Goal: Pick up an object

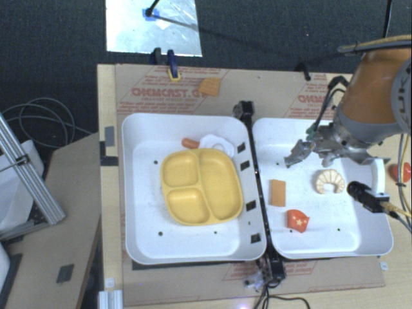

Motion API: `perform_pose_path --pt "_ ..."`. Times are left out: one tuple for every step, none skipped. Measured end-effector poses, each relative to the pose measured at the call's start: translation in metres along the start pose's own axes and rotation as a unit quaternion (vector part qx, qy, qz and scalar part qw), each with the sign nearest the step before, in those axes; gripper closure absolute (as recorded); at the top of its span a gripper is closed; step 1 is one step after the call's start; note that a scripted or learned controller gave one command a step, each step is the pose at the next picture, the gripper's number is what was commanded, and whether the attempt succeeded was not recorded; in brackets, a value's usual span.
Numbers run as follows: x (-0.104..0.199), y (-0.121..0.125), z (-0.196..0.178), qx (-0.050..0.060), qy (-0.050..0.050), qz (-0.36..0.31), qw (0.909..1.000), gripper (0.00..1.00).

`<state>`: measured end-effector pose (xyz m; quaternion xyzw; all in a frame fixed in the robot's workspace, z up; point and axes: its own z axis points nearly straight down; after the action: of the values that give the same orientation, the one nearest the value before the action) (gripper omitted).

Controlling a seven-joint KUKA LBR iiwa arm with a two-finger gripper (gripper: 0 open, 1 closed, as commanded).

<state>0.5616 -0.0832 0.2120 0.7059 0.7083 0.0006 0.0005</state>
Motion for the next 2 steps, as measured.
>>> perform_pose_path --pt "-0.031 -0.047 0.118 0.005 0.001 0.003 1.0 0.0" --pt "0.003 -0.076 0.128 0.002 0.001 0.001 1.0 0.0"
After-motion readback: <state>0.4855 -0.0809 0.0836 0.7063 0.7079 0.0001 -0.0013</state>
